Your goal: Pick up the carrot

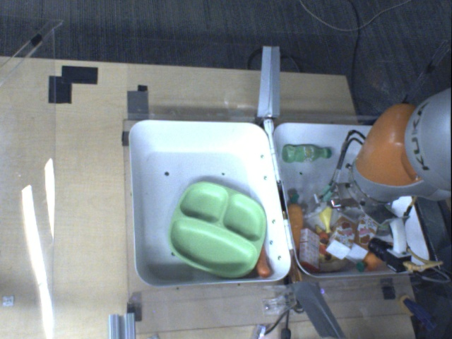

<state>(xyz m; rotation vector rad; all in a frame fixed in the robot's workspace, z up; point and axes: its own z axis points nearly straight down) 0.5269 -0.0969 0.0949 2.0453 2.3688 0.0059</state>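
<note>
Carefully shift gripper (337, 198) toward nine o'clock onto carrot (295, 221) hugging right bin (311, 175) wall; straddle crosswise, avoid clutter. Grip state impossible to tell.

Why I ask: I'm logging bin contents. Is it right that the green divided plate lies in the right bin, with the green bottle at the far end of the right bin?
Not quite. The camera view shows the green divided plate in the left bin, not the right. The green bottle does lie at the far end of the right bin.

A pale wooden bench (85, 210) bears two shallow white bins, left (145, 210) and right (311, 134), side by side.
</note>
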